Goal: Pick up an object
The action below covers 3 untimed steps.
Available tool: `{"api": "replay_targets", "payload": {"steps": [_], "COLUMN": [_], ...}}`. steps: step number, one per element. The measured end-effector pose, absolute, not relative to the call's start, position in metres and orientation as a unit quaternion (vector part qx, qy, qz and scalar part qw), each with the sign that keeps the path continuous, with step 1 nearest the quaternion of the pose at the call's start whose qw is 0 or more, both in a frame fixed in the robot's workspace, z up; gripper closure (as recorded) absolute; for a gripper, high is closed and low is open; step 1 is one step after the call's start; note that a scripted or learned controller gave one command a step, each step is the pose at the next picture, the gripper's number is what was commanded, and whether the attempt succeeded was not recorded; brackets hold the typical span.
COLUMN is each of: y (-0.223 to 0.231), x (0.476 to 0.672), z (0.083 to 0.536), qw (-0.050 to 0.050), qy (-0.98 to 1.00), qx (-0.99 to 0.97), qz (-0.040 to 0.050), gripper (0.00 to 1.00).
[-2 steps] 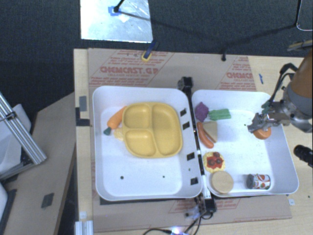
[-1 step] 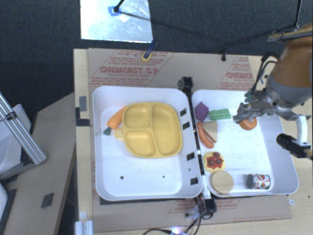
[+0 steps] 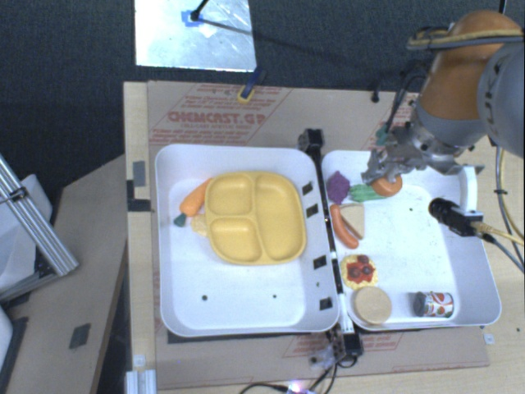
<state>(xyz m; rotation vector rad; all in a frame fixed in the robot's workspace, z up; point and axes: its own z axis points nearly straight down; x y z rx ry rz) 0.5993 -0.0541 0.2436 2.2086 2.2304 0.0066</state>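
Gripper low over the crowded top-left corner of the right bin (image 3: 484,286).

The round orange toy (image 3: 389,186) lies just under the gripper (image 3: 379,169), hemmed by a green piece (image 3: 361,192) and purple toy (image 3: 337,187); I can't tell its jaw state, and it may nudge neighbours or close on nothing.

The setting was a robotics laboratory. A cardboard-covered table (image 3: 213,117) carried two white bins (image 3: 246,310) stocked with toy food. An aluminium frame (image 3: 33,228) stood at left, cables (image 3: 500,236) trailed at right, and dark carpet (image 3: 66,72) lay beneath.
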Motion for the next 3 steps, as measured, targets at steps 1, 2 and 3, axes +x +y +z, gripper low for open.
{"api": "replay_targets", "payload": {"steps": [1, 2, 3], "y": [-0.017, 0.021, 0.032], "x": [0.635, 0.665, 0.665], "z": [0.244, 0.218, 0.216], "qw": [0.001, 0.001, 0.001], "qy": [0.710, 0.710, 0.709], "qx": [0.704, 0.704, 0.705], "qz": [0.0020, 0.0013, 0.0008], "gripper": [1.00, 1.00, 1.00]}}
